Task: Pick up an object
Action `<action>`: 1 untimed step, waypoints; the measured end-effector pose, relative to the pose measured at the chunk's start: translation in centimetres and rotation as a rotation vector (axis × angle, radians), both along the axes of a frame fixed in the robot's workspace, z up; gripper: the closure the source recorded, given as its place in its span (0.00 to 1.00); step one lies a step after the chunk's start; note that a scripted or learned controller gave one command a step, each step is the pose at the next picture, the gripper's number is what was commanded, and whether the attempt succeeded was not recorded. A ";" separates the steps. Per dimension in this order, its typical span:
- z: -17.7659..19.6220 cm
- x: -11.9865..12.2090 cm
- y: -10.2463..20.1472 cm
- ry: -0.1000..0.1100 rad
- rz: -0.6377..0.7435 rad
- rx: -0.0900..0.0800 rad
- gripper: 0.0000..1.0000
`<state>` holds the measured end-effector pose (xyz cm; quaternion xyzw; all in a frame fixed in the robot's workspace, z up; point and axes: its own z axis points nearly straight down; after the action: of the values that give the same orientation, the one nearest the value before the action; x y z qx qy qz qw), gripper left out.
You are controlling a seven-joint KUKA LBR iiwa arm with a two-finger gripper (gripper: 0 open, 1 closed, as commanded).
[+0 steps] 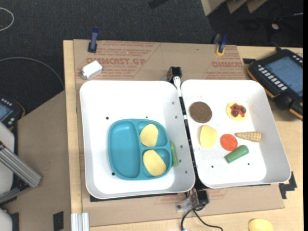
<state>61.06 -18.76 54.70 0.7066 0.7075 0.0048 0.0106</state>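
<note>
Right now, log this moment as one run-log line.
left white bin: blue divided plastic tray, two yellow pieces | right white bin: brown disc, red round piece, green piece | pick: not started

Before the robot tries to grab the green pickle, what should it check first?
1. Pickle is lying in the right bin: ok.
2. Top of the pickle is uncovered: ok.
3. Room around the pickle: not ok. The red tomato slice sits right against its upper left end.
4. Other toys in that bin lie apart from it: ok. The cone, yellow chip and brown cookie have gaps to the pickle.
5. Pickle lies away from the bin wall: ok, white floor shows on its lower and right sides.
6. Blue tray in the left bin is out of the way: ok.
</note>
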 end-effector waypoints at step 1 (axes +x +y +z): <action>-9.2 -13.8 -4.0 0.031 -0.013 0.011 1.00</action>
<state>47.26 -22.76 45.46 0.7112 0.7030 -0.0025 -0.0042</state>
